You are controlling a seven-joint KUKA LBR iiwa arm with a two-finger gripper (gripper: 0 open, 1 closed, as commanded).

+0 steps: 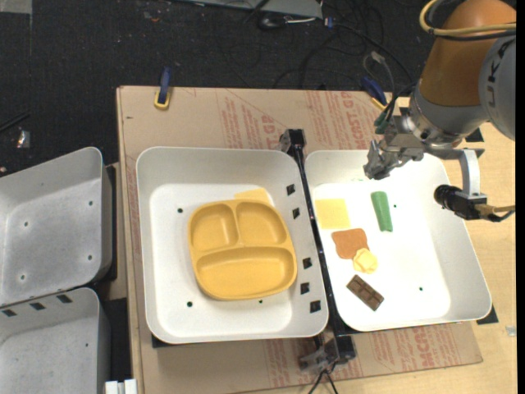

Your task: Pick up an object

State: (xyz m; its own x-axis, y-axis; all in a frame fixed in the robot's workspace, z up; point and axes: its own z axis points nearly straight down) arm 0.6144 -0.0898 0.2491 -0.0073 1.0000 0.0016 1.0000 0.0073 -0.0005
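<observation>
The robot's jaws (379, 168), their state impossible to tell, hover over the right white bin (459, 253) near a green rectangular stick (381, 211).

Red print on board (246, 125), illegible.

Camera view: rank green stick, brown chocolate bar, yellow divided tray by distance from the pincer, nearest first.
From the pincer, at the right bin's far edge:
1. green stick, right bin, just below it.
2. brown chocolate bar, right bin, near edge.
3. yellow divided tray, left bin.
</observation>
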